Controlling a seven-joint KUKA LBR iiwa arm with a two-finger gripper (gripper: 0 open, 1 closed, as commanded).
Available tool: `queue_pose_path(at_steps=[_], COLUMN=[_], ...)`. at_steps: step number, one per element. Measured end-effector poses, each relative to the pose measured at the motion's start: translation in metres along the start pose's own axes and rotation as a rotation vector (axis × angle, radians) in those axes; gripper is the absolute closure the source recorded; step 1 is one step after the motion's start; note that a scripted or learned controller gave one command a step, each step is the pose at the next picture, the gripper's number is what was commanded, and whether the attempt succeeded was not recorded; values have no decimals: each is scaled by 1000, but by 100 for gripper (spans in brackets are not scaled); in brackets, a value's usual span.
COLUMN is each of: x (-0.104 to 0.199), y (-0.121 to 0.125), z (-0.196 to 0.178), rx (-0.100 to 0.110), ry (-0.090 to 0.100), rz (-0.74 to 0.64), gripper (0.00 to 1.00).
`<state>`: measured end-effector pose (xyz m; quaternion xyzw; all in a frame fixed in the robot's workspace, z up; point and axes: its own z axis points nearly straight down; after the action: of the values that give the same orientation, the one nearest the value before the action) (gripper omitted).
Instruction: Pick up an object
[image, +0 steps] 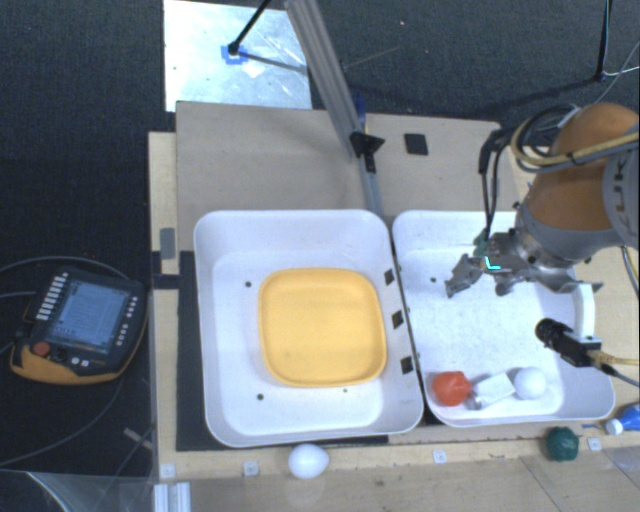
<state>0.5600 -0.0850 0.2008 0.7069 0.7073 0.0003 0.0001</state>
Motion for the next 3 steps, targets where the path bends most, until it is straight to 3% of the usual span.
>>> queue_pose_path(at_steps=[1,3], x=[0,1], y=[0,0], z=[0,113], rx=[0,4], ry=[0,0], rz=[0,1], gripper=[0,0])
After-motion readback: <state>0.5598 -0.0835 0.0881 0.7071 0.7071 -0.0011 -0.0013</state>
